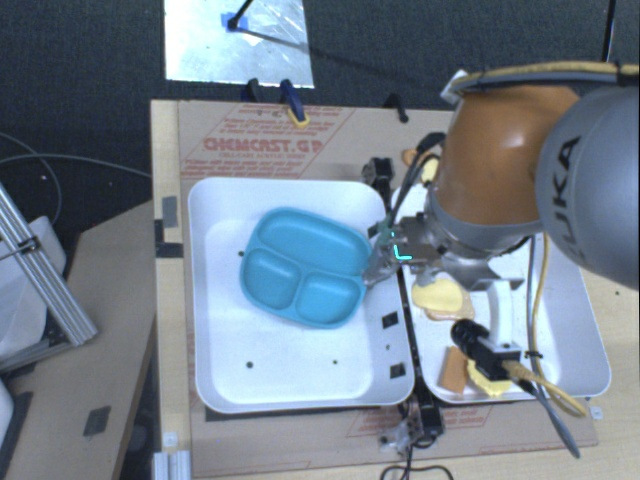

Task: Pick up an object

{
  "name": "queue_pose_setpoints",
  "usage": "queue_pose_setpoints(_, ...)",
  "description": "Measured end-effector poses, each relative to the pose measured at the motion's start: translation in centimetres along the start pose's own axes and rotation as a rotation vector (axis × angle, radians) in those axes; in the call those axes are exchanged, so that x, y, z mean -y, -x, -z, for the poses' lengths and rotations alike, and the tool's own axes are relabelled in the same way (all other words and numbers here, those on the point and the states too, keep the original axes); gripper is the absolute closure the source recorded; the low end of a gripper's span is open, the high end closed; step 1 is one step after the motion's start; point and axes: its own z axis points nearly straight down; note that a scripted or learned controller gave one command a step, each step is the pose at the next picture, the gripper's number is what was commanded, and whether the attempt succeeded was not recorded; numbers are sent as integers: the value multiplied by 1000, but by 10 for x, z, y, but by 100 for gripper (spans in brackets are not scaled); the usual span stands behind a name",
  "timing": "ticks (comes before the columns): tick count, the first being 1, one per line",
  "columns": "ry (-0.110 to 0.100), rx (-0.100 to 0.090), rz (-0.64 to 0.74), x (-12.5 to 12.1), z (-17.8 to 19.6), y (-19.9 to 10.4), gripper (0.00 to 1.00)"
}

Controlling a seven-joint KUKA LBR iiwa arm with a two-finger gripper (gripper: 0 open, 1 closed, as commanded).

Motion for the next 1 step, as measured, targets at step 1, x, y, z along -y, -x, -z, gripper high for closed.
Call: queue_pose_setpoints(1, 10, -5, 8, -60, 34, -97, 0)
